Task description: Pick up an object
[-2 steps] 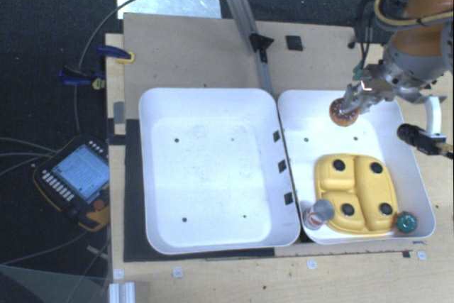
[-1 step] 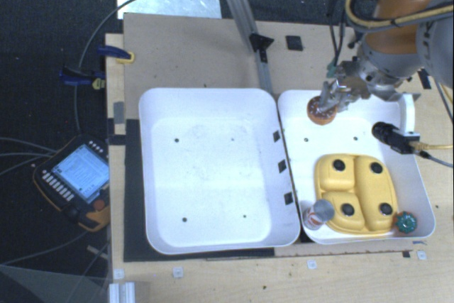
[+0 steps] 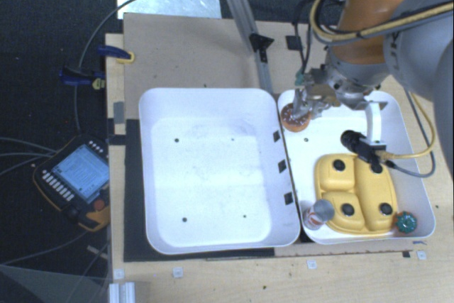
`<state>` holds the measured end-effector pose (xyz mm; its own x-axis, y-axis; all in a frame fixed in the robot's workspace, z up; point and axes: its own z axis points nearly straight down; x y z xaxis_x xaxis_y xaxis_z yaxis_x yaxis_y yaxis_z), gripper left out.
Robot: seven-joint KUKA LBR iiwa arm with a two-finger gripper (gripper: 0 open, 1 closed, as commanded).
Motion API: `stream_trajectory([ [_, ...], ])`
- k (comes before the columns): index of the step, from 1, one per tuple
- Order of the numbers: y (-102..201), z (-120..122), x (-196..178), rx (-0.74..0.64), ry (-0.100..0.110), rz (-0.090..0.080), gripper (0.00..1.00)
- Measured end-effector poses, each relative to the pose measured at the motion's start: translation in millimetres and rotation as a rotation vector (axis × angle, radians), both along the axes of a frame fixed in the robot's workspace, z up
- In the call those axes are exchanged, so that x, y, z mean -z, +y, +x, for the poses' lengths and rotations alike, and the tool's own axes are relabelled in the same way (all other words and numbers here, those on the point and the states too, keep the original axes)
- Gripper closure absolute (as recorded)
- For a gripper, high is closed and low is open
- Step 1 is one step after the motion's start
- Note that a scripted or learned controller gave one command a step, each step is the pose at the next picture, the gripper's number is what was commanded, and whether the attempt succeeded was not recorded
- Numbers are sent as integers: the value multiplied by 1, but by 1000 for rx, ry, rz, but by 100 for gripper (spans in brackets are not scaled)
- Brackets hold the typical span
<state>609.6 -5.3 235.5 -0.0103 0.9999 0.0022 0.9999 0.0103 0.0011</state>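
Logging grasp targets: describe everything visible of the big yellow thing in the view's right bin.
The yellow block looks like moulded plastic, round-edged: a raised squarish lobe at upper left, a wider body below. Three dark round spots show on top. It lies flat in the lower half of the right bin. A grey-topped item sits at its lower-left corner, a teal ball at its lower-right corner; contact is unclear.
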Motion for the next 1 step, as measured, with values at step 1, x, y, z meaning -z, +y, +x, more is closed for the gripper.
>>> stream_trajectory([
  [1, 54, 1, 11, 0, 1, 0, 100],
])
